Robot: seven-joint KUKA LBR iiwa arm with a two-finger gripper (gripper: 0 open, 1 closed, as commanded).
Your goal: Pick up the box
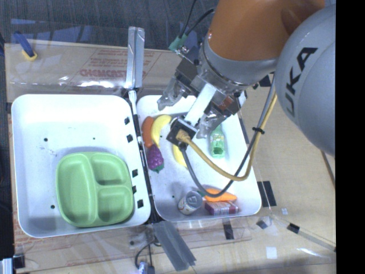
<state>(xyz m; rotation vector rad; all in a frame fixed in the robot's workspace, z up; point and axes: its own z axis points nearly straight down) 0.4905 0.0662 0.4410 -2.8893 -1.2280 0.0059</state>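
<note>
The box (221,208) is small and red-pink. It lies flat at the front of the right bin (251,181), just under an orange carrot (219,197) and to the right of a silver can (190,202). My gripper (191,110) hangs over the back half of that bin, above the banana (162,124), well behind the box. Its fingers (169,97) stand open and hold nothing.
The right bin also holds a green bottle (217,143), a purple fruit (155,157) and an orange piece (146,131) by the left wall. A green divided plate (94,188) lies in the left bin (34,124). The arm's bulk covers the back right.
</note>
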